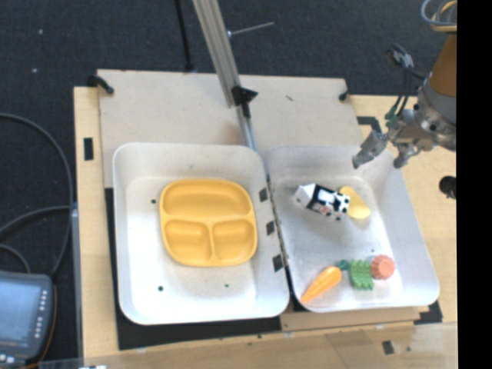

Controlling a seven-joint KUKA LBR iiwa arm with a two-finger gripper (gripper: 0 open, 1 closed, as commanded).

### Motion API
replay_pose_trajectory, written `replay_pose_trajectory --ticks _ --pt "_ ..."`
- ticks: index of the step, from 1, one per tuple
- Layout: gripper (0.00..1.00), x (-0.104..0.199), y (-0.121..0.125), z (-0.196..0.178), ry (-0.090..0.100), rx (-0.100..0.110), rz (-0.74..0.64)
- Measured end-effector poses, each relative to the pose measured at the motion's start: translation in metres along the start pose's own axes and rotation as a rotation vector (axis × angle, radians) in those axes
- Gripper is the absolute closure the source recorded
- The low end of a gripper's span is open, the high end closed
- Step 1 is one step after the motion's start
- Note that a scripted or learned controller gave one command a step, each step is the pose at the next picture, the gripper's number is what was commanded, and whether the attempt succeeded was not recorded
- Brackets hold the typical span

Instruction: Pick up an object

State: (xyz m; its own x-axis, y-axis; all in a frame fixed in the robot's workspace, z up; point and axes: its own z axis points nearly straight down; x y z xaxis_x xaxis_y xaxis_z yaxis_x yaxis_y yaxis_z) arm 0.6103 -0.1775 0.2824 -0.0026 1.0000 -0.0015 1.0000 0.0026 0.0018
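Observation:
The right bin holds a black-and-white toy cow with a yellow lemon-shaped piece touching its right side. Near the bin's front lie an orange carrot, a green leafy piece and a pinkish-red round piece. My gripper hangs open over the bin's far right corner, its two grey fingers spread apart with nothing between them. It sits well above and to the right of the cow.
The left bin bears a yellow divided plate. A slanted aluminium post rises behind the bins. A dark monitor sits at the lower left, off the bench.

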Motion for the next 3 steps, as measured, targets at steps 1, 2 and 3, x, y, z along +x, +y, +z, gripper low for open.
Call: replay_pose_trajectory --ticks 1,2,3 --pt "0.00 0.000 0.000 0.000 0.000 0.000 0.000" --pt "0.00 -0.003 -0.002 0.042 0.000 0.005 0.003" --pt "0.00 0.000 -0.005 0.086 0.000 0.005 0.005"
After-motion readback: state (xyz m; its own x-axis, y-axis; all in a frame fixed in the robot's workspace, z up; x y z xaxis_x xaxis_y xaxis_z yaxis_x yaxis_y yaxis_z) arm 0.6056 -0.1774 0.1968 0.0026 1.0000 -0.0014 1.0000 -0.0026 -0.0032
